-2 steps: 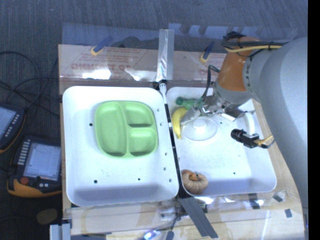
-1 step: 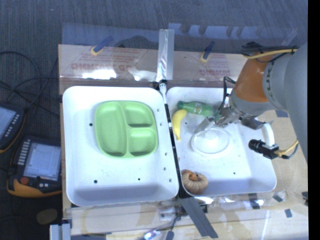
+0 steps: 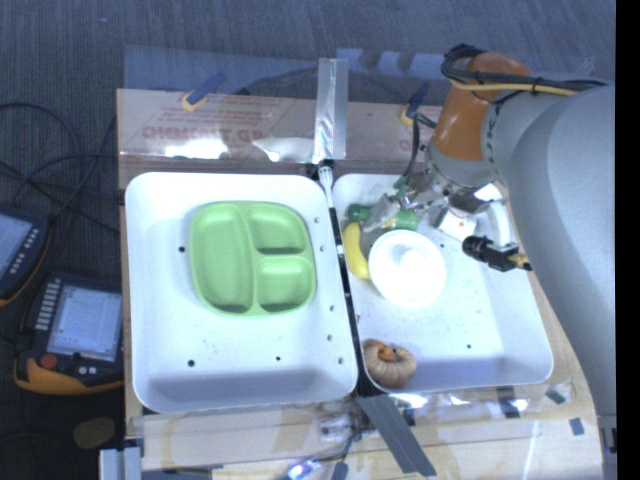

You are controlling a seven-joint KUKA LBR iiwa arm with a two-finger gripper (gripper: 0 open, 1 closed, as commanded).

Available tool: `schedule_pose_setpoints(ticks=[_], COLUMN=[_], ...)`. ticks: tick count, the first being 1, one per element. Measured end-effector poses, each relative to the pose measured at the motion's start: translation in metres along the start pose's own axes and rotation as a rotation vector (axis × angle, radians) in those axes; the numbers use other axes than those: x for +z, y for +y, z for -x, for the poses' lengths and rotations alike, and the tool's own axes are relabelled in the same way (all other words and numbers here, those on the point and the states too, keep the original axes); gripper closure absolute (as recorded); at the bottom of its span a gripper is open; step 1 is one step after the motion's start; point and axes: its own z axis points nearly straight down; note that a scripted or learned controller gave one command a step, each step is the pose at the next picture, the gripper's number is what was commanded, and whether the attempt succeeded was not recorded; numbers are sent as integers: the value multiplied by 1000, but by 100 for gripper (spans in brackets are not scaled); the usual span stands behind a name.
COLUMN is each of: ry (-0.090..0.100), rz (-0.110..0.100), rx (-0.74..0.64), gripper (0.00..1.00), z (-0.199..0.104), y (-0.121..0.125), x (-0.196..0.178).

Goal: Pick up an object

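My gripper (image 3: 405,204) is low over the far part of the right bin (image 3: 500,343), just behind a white round bowl (image 3: 407,267). A small green object (image 3: 362,212) lies right at its left side; whether they touch is unclear. A yellow banana (image 3: 353,250) lies along the bin's left wall, beside the bowl. In the near left corner of the same bin rests a brown ring-shaped pastry (image 3: 389,362).
The left bin (image 3: 160,358) holds a green divided plate (image 3: 252,256). A raised rim (image 3: 338,268) separates the two bins. The grey arm (image 3: 560,188) covers the right bin's far right side. Cardboard and plastic sheeting (image 3: 230,128) lie behind the bins.
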Motion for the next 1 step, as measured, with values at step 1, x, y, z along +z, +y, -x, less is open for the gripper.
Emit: schedule_pose_setpoints(ticks=[1], ry=[-3], rz=[-9], rx=[-5], gripper=[100], z=[0], y=[-1], x=[-6])
